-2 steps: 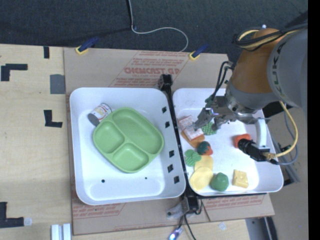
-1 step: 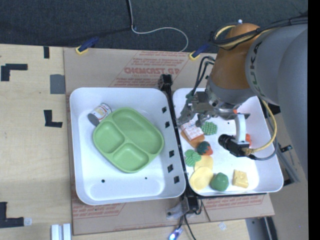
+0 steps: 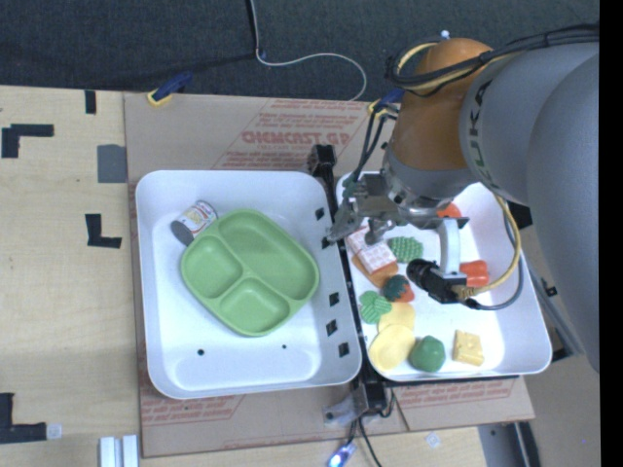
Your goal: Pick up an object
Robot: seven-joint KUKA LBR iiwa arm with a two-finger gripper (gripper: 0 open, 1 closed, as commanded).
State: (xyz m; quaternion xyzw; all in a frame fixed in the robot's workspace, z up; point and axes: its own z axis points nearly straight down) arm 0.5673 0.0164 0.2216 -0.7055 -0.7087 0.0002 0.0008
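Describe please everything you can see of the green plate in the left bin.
The green plate looks like matte plastic, rounded-square, with three shallow compartments divided by raised ridges. It lies flat, turned diagonally, in the middle of the left bin. A small labelled can rests against its upper-left edge.

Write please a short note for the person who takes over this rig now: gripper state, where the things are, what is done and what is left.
Gripper: low over the upper left part of the right bin, above a red-and-white item. Whether it is open or shut cannot be told, and no object is seen held.
Right bin: toy food lies in a cluster, with a yellow piece, a green ball, a cheese block and an orange piece.
Left bin: a green tray and a small can at its upper left edge.
Done: arm is placed over the cluster.
Left: grasp one object and lift it.
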